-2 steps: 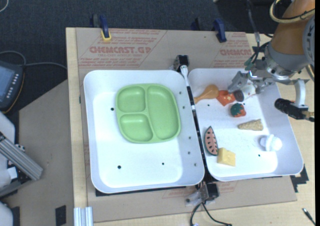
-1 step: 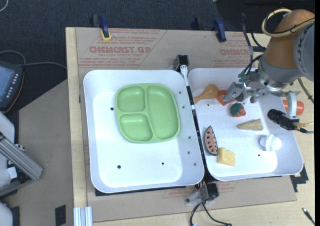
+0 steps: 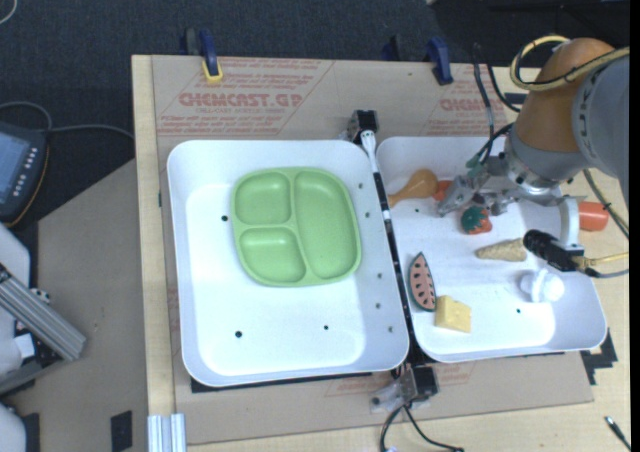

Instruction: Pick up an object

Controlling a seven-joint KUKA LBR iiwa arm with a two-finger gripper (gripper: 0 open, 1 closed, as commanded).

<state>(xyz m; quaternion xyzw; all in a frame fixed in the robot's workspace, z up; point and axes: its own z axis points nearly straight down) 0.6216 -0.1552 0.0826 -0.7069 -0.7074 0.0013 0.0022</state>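
Table (image 3: 300, 90): cardboard-covered top clamped at its far edge, carrying two shallow white bins side by side.
Left bin (image 3: 200, 340): holds a green divided plate (image 3: 297, 226) near its far half; nothing here is being reached for.
Right bin (image 3: 500, 335): holds the loose toy food, spread out so that each piece can be approached singly.
Arm (image 3: 570, 110): enters over the table's right edge and bends down over the far part of the right bin.
Gripper (image 3: 478, 202): low over the far middle of the right bin, directly above a small red and green piece (image 3: 475, 223); whether the fingers are apart or closed cannot be told, nor whether they touch it.
Likely target: the red and green piece, judged from the gripper's position above it.
Orange pear-shaped piece (image 3: 416, 185): just left of the gripper, near the wall shared with the left bin.
Cone (image 3: 502, 250): near the bin's middle, toward the near side of the gripper.
Watermelon slice (image 3: 423, 282): along the shared wall, with a yellow cheese wedge (image 3: 452, 315) beside it near the front edge.
White piece (image 3: 544, 287): toward the right edge.
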